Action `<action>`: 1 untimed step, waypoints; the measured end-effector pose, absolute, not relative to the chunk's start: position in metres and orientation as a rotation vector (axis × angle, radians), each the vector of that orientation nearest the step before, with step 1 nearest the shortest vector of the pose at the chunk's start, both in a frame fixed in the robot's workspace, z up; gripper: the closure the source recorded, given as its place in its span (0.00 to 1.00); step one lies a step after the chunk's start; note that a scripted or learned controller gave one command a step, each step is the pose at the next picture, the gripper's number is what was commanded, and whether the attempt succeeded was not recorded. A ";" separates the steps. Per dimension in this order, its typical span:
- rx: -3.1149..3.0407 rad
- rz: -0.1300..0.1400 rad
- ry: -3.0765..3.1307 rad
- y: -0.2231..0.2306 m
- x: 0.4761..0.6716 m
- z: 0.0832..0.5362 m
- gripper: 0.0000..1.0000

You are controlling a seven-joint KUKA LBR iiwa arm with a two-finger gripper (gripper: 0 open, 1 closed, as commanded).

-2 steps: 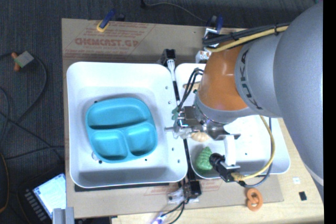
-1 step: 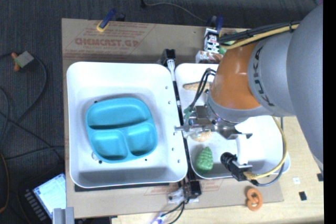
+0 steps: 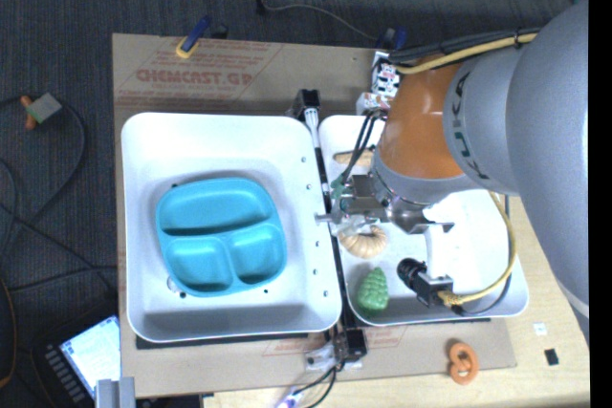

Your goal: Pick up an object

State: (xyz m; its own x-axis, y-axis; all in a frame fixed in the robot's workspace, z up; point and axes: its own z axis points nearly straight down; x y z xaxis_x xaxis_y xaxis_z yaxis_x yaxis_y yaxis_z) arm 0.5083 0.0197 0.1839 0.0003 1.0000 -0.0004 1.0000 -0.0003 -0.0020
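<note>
One beige shell (image 3: pixel 364 242) lies directly under the end effector (image 3: pixel 360 220); grip state unclear.

1. Tan, ridged, shell-like object (image 3: pixel 364 242): lies in the right bin near its left wall, directly under the arm's wrist, its top edge partly hidden.
2. Green bumpy cone-shaped object (image 3: pixel 372 289): lies flat in the right bin's front left corner, just below the tan one, narrow end pointing up-view.
3. Blue three-compartment tray (image 3: pixel 222 233): sits upright in the left bin, middle, slightly rotated.
</note>
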 end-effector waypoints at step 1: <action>-2.223 0.004 -2.220 -0.046 0.483 0.184 1.00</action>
